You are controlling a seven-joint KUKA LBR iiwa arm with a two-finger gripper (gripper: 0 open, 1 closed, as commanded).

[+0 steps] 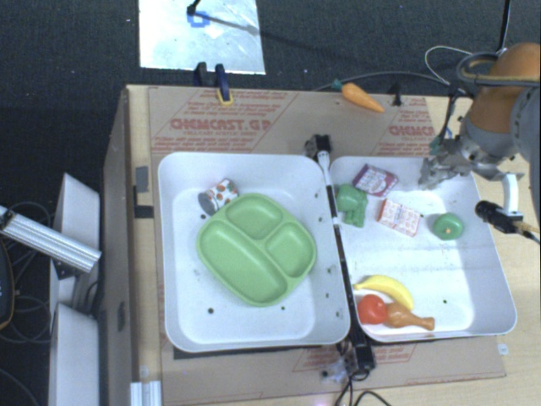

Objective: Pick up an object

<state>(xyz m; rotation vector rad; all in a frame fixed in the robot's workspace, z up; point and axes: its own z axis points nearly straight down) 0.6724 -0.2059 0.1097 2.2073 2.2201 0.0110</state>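
The right bin (490, 299) holds several items: a green toy (351, 204), a purple packet (374, 179), a red-and-white packet (398, 216), a round green fruit (447, 225), a banana (387, 288), a red tomato (371, 309) and a brown drumstick (412, 319). My gripper (433, 174) hangs over the far right part of this bin, to the right of the purple packet and above the green fruit in the picture. Nothing is seen held in it.
The left bin (182, 311) carries a green divided plate (256, 248) and a small patterned can (219, 197) lying at its far side. An orange carrot (363, 98) lies on the bench behind the bins. A black-and-yellow clamp (222, 83) sits at the bench's back edge.
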